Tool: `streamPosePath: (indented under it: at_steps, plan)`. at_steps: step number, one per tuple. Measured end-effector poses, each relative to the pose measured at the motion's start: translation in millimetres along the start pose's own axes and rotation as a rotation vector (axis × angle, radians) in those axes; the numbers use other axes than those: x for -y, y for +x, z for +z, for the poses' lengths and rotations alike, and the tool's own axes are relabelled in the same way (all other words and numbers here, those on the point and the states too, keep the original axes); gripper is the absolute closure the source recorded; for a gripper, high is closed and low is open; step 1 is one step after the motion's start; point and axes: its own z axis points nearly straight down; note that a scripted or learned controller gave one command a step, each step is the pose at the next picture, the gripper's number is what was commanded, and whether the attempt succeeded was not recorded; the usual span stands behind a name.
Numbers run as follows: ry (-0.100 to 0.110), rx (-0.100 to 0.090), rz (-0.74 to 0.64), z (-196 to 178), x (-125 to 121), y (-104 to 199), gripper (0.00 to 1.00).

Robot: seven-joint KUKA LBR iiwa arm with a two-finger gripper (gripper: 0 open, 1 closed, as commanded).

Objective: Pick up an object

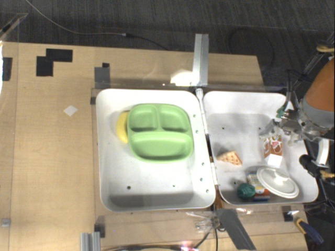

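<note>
1. Clutter lay nearest in the right bin (230, 106), along its front edge: a white lid-like dish (277, 182), a dark green ball (246, 191) just beside it, and some small packet tucked between them that was too blurred to name.
2. Slightly further back sat a pizza-slice toy (230, 158), well apart from the rest, and a red-and-white carton (274, 148) standing near the dish.
3. Above that carton hung the tool (285, 123), at the bin's right side. I judged this the approach step, with nothing yet lifted. Whether the tool was wide or narrow I could not tell.
4. Next, it seemed to me, the arm (319, 95) needed to drop straight onto the carton, or else shift to the pizza slice, which had clear floor around it.
5. Crowding by the dish and the bin wall looked like the main hindrance.
6. Over in the left bin (152, 192), a green divided plate (158, 130) lay over a yellow thing (122, 127), perhaps a banana.
7. Beyond, the wooden counter (47, 140) carried black markers (52, 60).
</note>
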Motion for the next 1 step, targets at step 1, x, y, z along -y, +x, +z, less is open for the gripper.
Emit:
streamPosePath:
  at_steps: [1]
  plan:
    - [-0.001,0.000,0.200,-80.8,22.3,6.8,0.00]
